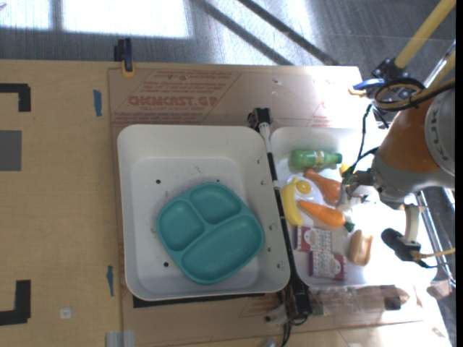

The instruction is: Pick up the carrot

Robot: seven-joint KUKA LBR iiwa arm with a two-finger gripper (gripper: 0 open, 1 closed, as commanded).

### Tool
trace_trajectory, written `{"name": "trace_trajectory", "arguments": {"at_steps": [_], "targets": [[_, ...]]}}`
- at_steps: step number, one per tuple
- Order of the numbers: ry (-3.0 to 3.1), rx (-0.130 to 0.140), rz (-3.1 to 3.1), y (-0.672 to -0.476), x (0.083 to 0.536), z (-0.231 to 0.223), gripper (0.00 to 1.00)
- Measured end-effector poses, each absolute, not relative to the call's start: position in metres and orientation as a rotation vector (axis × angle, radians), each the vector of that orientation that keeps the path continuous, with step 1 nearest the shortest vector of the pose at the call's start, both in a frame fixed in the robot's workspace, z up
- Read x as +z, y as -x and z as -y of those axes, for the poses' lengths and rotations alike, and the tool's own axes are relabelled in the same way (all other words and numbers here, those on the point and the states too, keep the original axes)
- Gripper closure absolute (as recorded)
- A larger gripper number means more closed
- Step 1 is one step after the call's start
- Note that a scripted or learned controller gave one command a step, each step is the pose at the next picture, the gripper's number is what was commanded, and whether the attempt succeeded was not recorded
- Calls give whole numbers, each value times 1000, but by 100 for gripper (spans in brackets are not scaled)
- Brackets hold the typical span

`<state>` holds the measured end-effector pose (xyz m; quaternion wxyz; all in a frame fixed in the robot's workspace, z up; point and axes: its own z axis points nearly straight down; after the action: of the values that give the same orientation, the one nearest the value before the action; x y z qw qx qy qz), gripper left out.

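Note:
The carrot (320, 213), orange with a small green stub at its right end, lies slantwise in the middle of the right bin (318, 134). My gripper (354, 191) hangs over the right side of that bin, just above and to the right of the carrot's green end. A second orange, elongated item (324, 185) lies just left of the gripper. The carrot lies on the bin floor among the other items.
Around the carrot in the right bin lie a green bottle (314, 157), a yellow banana (291, 204), a printed carton (319, 249) and a brown bread roll (359, 246). A teal divided plate (210, 231) sits in the left bin (145, 157).

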<state>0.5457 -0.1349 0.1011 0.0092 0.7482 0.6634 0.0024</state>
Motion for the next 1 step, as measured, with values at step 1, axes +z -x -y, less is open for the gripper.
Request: {"name": "trace_trajectory", "arguments": {"at_steps": [1], "targets": [[-2339,6,-2072,-545,100,135,0]]}}
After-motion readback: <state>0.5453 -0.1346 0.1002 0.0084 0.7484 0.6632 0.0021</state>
